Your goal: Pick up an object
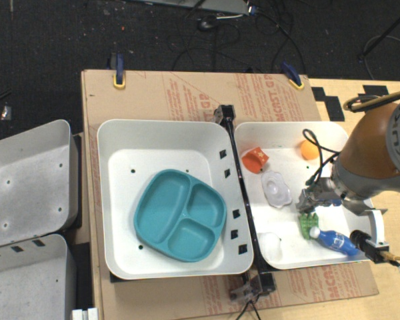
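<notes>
While arm hangs over rt bin [288, 133], pincer [311, 205] sits by green item [309, 223]; grip state can't tell

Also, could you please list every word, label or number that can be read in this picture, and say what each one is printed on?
Red printing on the brown board under the white bins, behind them: it faces away from the camera, too blurred to read.
More red printing on the board's front edge: too small to read.
Blue bottle, orange cup, teal divided plate: no text legible.
</notes>
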